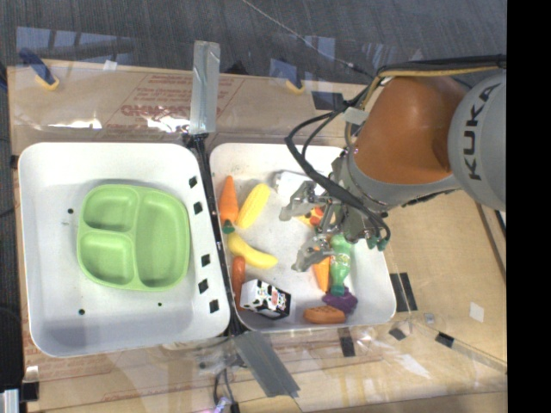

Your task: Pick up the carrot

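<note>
The carrot [227,200], orange with a green stub at its near end, lies along the left wall of the right bin [258,157]. My gripper [302,233] hangs over the middle of that bin, about a hand's width to the right of the carrot. Its two metal fingers [298,203] stand open, with bare bin floor between them. Nothing is held. The arm's orange band and wrist cover the bin's right part.
A yellow corn cob [253,205] lies right beside the carrot, a banana [250,252] just below it. A red piece [238,274], a black-and-white carton [263,298], a green item [341,261], a purple item [341,300] and a brown one [324,314] crowd the near side. The left bin holds a green divided plate [133,235].
</note>
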Motion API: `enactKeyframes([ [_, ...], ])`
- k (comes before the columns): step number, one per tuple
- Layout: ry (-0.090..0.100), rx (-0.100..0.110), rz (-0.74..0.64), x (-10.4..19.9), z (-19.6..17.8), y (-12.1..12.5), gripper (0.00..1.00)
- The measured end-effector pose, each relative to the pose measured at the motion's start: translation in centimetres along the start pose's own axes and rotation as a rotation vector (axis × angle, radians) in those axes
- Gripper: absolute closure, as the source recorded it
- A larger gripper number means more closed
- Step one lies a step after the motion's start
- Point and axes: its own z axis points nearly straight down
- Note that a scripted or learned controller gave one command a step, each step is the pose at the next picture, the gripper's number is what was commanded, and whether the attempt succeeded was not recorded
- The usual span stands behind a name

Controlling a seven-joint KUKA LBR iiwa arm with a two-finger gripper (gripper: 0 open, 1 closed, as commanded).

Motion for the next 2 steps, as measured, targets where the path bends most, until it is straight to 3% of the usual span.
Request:
enactKeyframes([
  [1,0.009,-0.004,-0.035,1.4,11.5,-5.4,0.00],
  [2,-0.003,-0.001,-0.272,-1.5,14.4,-8.2,0.00],
])
